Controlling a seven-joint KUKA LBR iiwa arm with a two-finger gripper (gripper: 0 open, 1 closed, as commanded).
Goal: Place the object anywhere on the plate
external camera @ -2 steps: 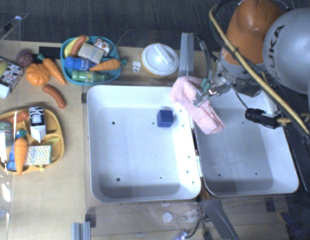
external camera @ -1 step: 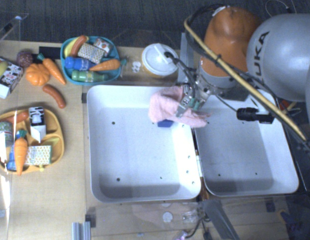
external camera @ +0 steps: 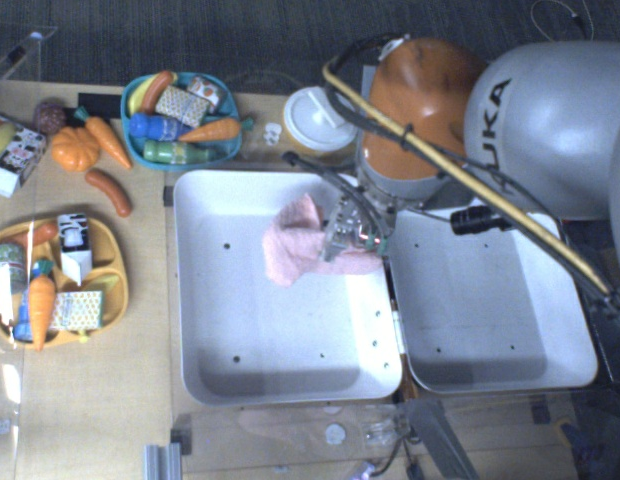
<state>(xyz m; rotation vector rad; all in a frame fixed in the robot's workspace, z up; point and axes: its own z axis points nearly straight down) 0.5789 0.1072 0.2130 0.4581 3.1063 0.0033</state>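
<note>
Wooden table (external camera: 140, 368) under dark carpet, two shallow white bins side by side: left bin (external camera: 240, 368), right bin (external camera: 510, 358). I see the end effector (external camera: 348, 230) down over the left bin's upper right corner, right at a pink cloth (external camera: 295, 248) that lies crumpled against that bin's right wall. I cannot tell from this angle how the end effector stands, nor whether any cloth is caught in it; the arm's orange band (external camera: 425, 98) and cabling crowd the spot.

Task thing: I take the pink cloth as the object. A plate is harder to name. A round white lidded item (external camera: 315, 118) sits on the table just beyond the left bin's far edge; I cannot say it is the plate.

Judgement on the step in hand: this looks like the grasp. To do it well I would pinch a raised fold, not the flat hem, lift straight up until the cloth hangs free of the bin wall, and only then traverse. Soft fabric slips and drags, so move slowly.

Counts: two bins, one cloth, one arm. Along the table's left edge, one blue bowl (external camera: 180, 148) and one yellow tray (external camera: 110, 268) of toy food, plus loose pieces between them, one pumpkin (external camera: 72, 150) among them.
</note>
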